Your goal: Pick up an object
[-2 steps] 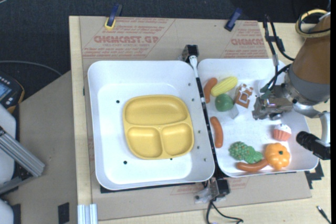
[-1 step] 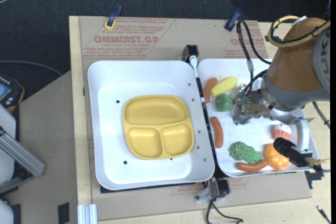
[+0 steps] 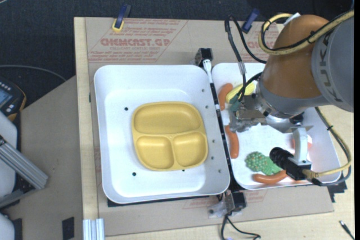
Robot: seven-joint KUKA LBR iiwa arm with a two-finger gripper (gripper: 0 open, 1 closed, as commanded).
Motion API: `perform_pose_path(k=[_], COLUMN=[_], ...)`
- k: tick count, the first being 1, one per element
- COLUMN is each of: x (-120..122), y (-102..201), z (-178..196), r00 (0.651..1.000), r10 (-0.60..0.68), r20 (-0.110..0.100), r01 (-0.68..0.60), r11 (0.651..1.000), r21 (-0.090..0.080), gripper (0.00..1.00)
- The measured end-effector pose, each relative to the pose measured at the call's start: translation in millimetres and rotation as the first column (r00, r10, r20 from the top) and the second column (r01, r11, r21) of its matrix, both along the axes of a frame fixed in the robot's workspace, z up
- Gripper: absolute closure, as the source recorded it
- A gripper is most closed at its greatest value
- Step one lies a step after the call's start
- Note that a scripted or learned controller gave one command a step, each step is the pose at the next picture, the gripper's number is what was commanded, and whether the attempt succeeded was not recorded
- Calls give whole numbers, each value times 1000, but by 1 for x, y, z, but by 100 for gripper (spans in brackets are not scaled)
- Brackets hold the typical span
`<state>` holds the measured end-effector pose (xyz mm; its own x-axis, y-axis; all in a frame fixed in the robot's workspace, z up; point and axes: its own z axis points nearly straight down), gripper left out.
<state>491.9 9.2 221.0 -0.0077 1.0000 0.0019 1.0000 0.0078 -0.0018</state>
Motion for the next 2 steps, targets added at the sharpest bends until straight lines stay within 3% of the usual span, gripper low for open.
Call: perform_pose_path(k=[1,2], x=[-5,-14], y=[19,9], z=[7,7], r00=[1000,1000], r10=[-4,-9], r20=[0,-6], r01=[4,9], r11=[1000,1000], r21=[-2,-2], gripper=[100,100])
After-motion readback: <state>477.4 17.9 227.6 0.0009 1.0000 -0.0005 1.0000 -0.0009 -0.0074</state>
